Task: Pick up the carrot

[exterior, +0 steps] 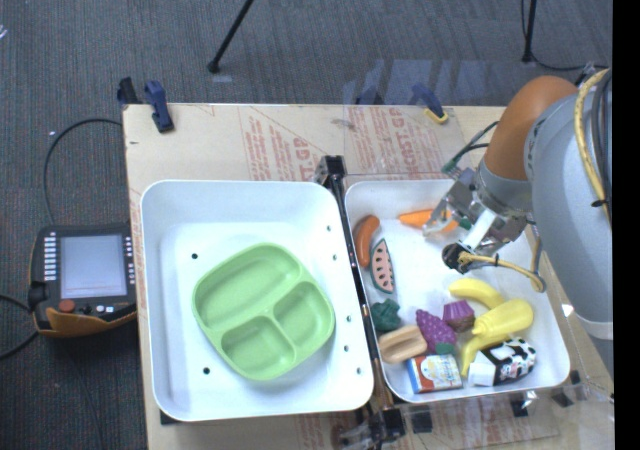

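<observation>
Carrot [414, 219] lying near the far wall of the right bin [560, 353], apart from the toy-food heap [470, 333] toward the near end, so approachable alone. Pincer [447, 221] lowered right beside its thick end, probably lining up a grasp; opening and hold impossible to tell here.

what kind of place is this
Probably a robot lab: an arm over two white bins of toy food on a clamped bench, a teach pendant on the carpet, and tripod legs behind.
</observation>
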`<state>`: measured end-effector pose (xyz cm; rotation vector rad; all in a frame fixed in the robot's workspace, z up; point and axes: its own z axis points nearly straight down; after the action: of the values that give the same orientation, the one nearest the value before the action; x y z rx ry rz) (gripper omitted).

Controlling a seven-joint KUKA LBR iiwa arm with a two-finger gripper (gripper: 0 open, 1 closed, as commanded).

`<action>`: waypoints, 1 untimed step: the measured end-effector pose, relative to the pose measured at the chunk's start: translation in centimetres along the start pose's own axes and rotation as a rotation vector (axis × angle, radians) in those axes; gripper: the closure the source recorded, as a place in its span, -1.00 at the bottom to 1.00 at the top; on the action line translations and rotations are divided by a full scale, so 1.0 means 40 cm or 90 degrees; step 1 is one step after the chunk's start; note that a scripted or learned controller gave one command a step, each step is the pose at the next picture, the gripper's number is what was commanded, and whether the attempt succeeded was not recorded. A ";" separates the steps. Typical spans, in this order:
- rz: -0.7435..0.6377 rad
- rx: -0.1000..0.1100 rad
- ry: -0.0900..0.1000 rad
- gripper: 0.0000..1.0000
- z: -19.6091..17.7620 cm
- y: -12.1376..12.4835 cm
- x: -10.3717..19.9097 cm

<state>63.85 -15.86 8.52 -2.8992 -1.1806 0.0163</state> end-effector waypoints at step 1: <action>-0.004 0.002 -0.001 1.00 -0.024 -0.001 0.002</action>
<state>63.88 -15.79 9.50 -2.8935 -1.1897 0.0200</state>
